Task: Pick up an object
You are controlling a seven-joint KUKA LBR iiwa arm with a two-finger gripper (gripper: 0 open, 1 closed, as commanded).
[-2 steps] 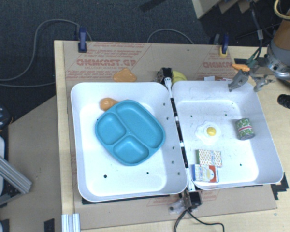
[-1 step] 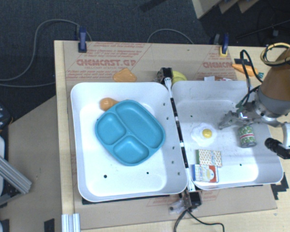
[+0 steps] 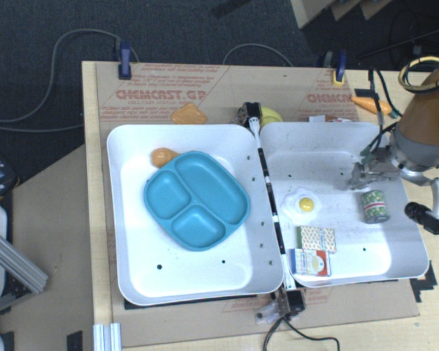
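The arm's two-finger gripper (image 3: 364,172) hangs low in the right-hand shallow white bin (image 3: 336,145), just above a small green-labelled can (image 3: 375,205) lying on its side, probably the thing it is after. Whether the pincer is open or closed I cannot tell from here. A toy fried egg (image 3: 304,204) and a printed carton (image 3: 314,248) lie nearby; the blue divided plastic plate (image 3: 197,198) sits in the left bin, out of the way.
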